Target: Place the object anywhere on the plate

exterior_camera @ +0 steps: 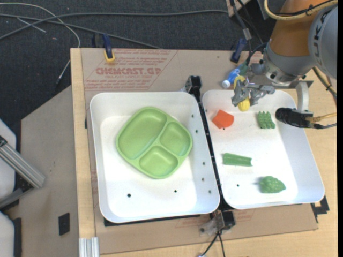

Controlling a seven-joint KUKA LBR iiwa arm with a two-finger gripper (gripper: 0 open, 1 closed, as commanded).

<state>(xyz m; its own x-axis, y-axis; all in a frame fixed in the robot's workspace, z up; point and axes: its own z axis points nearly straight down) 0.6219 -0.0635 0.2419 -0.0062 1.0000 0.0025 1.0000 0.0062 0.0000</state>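
A light green plate (154, 141) with three compartments lies in the left bin (107, 197). My gripper (244, 99) hangs over the far left part of the right bin (308, 170), well to the right of the plate. A small yellow object (244, 106) sits between its fingertips, and the fingers are shut on it. The object looks lifted just off the bin floor.
In the right bin lie an orange piece (223, 119), a ridged green piece (265, 120), a green bar (236, 160) and a bumpy green lump (271, 184). A blue and white clip (231, 80) sits beyond the bin's far edge. Black clamps join the bins along the middle divider (206, 143).
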